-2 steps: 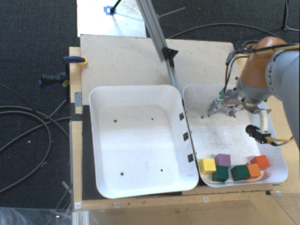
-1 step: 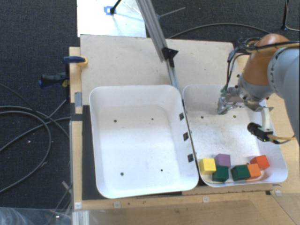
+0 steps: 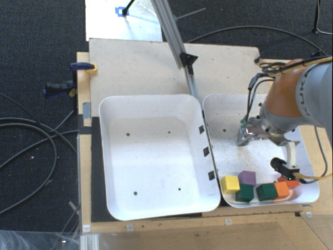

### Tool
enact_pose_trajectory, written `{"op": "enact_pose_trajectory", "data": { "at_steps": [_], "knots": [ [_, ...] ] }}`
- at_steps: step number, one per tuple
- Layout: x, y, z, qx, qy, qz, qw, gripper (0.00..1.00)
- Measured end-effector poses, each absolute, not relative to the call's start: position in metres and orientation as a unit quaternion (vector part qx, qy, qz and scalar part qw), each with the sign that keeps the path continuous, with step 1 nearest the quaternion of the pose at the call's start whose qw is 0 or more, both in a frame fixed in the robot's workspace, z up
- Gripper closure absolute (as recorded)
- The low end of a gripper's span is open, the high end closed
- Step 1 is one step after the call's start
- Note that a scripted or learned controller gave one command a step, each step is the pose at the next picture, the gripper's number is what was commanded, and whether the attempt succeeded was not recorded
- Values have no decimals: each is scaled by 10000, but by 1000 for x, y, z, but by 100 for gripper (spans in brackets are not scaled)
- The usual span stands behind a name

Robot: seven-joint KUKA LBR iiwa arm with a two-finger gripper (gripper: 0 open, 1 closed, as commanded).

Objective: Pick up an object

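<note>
Blocks sit bunched in the right bin's near corner: yellow block (image 3: 230, 183) on the left, purple block (image 3: 247, 177) just behind it, two dark green blocks (image 3: 244, 193) (image 3: 266, 191) in front, orange block (image 3: 282, 189) on the right, w/ a bit of red (image 3: 289, 182) poking out by it. All touching or nearly so, pressed toward the right bin (image 3: 223, 119) rim. Tight cluster, so any one of them is fair game, but neighbours crowd each pick.

Gripper (image 3: 244, 137) hangs over the bin's mid floor, well apart from the cluster, nothing under it but bare white plastic. Can't tell how wide the tool stands; the slant and the metal glare hide that. Nothing visibly held.

Arm (image 3: 291, 98) comes in from the right, orange band above the wrist, black cable fitting (image 3: 281, 166) dangling just above the orange block.

Judgement on doing it well: the step in hand looks like approach, not grasp yet. Best bet prob the yellow block, since its left side has free floor, so one finger gets room. Purple also has open floor behind it. Come straight down, square to the block faces, avoid wedging btwn two cubes. Watch the dangling cable near the orange one, and the rim close by on the near side.

Left bin (image 3: 151, 155) sits beside it, divider rod (image 3: 177, 40) running back btwn them.
</note>
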State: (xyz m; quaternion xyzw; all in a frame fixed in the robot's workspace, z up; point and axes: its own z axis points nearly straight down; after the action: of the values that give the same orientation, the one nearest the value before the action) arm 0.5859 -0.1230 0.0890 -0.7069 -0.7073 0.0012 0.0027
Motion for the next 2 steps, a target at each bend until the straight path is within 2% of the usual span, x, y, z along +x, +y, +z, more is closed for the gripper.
{"op": "enact_pose_trajectory", "data": {
  "at_steps": [1,2],
  "knots": [
    [536,-78,89,-7055,-7087,5,30,100],
    [506,6,194,-7029,-7113,-42,-16,100]
  ]
}}
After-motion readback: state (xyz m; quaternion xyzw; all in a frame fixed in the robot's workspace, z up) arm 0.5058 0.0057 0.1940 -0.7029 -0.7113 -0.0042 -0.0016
